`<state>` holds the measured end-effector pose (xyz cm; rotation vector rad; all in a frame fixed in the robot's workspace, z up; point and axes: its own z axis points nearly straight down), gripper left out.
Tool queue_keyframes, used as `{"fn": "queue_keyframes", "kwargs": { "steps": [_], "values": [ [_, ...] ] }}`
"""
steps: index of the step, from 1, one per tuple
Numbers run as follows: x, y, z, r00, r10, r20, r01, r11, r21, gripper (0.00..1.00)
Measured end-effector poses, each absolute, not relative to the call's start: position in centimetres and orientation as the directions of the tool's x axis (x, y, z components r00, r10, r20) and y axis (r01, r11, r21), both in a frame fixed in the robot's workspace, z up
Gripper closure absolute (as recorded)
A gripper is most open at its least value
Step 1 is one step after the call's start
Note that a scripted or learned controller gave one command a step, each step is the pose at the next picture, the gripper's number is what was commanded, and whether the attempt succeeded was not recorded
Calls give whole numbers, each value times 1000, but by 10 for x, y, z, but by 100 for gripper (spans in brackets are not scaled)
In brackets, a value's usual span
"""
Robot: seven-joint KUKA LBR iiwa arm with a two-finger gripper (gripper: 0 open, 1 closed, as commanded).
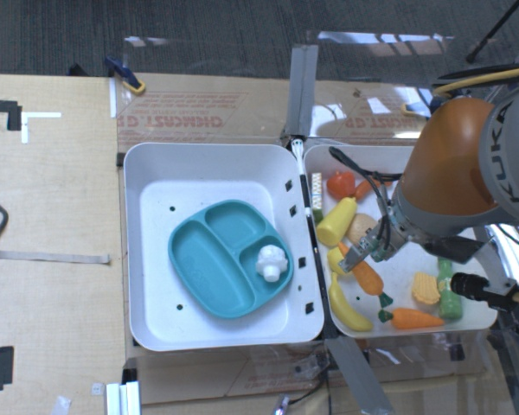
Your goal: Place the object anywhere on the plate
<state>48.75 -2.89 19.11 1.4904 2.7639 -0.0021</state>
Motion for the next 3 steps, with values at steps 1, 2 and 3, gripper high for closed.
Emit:
{"fn": "queue_keyframes", "kwargs": {
  "steps": [1, 2, 3],
  "values": [
    [533, 52, 208, -659, 752, -3, 752, 659, 1, 100],
    [536, 123, 237, -439, 898, -2, 898, 439, -2, 100],
    [536, 123, 237, -439, 899, -2, 899, 439, -2, 0]
  ]
}}
